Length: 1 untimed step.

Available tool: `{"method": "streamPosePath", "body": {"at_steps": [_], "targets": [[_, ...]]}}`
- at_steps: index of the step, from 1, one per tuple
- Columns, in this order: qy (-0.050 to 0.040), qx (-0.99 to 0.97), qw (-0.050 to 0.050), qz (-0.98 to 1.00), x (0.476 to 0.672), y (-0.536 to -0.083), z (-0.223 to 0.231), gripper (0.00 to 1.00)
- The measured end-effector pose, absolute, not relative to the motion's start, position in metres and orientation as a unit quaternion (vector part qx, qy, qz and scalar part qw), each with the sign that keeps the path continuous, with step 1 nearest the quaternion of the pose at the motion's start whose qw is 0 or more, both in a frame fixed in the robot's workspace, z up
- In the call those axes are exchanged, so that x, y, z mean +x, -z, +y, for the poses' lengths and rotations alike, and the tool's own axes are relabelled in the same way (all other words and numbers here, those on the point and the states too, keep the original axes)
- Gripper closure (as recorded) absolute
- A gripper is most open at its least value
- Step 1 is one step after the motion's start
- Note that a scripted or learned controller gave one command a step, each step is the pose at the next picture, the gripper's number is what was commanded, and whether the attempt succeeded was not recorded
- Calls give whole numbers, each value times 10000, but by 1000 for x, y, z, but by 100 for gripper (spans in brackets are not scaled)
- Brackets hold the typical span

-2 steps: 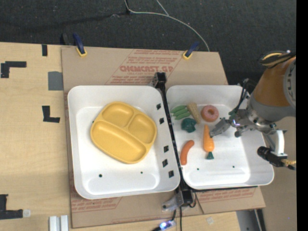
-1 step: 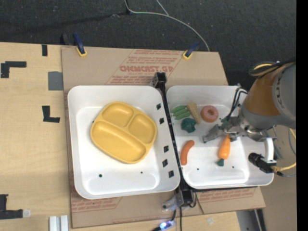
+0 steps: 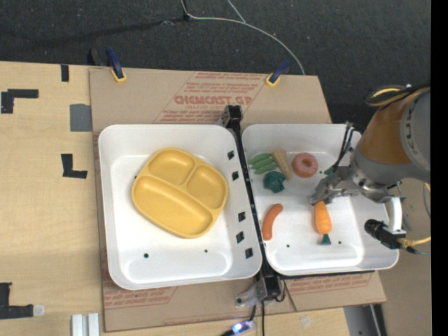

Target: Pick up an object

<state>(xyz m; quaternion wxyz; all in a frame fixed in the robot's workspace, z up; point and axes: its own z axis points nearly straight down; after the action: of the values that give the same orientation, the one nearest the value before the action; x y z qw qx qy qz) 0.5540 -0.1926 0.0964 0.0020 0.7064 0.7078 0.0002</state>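
The gripper (image 3: 323,196) is seen low in the right bin (image 3: 350,257), just above the top end of the carrot (image 3: 322,220). Whether it is open or closed cannot be told. A sausage (image 3: 271,220) lies nearby, a yellow plate (image 3: 180,191) in the left bin (image 3: 115,187).

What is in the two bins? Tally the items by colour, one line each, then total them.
Yellow: 1, divided plate
Green: 2, bean pods, broccoli
Tan: 1, stick
Pink: 1, donut
Orange: 2, sausage, carrot
Total: 7
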Motion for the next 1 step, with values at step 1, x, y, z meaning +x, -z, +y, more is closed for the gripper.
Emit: {"method": "streamPosePath", "body": {"at_steps": [1], "targets": [[-12,7066,21,7076,557,-159,-196,100]]}}
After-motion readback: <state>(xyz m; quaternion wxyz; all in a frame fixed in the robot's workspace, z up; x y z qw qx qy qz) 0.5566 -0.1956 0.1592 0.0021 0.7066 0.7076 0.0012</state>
